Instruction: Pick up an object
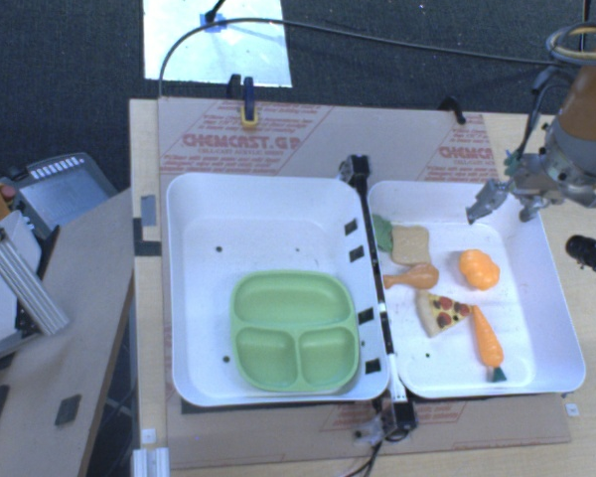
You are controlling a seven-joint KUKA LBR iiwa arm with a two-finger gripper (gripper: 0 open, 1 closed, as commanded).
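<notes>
The right bin (546,266) holds several toy foods: a bread slice (410,243) over a green leaf (382,233), a chicken drumstick (410,277), a pizza slice (441,312), an orange fruit (479,269) and a carrot (488,341). My gripper (504,202) hangs above the bin's far right corner, up and to the right of the orange fruit. Its two fingers are spread apart with nothing between them.
The left bin (199,227) holds a green divided plate (295,330). A black divider (370,266) runs between the bins. A grey device (65,192) and a metal rail (20,276) sit on the side table at left.
</notes>
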